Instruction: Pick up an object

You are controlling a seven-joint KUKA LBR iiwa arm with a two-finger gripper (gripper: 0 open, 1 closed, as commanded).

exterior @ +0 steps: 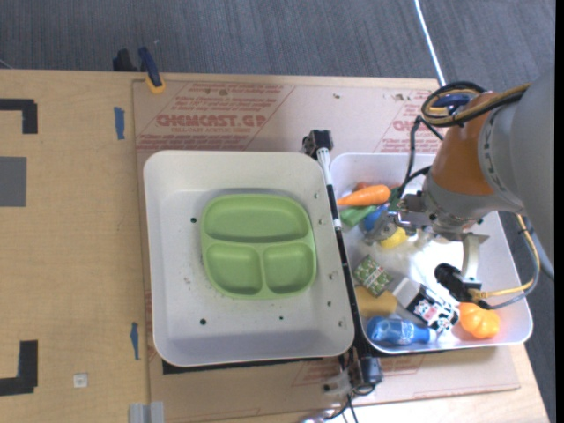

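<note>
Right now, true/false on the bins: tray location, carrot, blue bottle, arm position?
1. The green tray lies in the left bin. True.
2. The carrot lies on the green tray. False: it lies in the right bin, near the far edge.
3. The blue bottle lies near the right bin's near edge. True.
4. The arm reaches over the left bin. False: it is over the right bin.

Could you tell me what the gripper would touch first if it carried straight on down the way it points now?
Probably the small yellow item beside the carrot in the right bin. The gripper hangs over that cluster, though depth is hard to judge from above.
</note>
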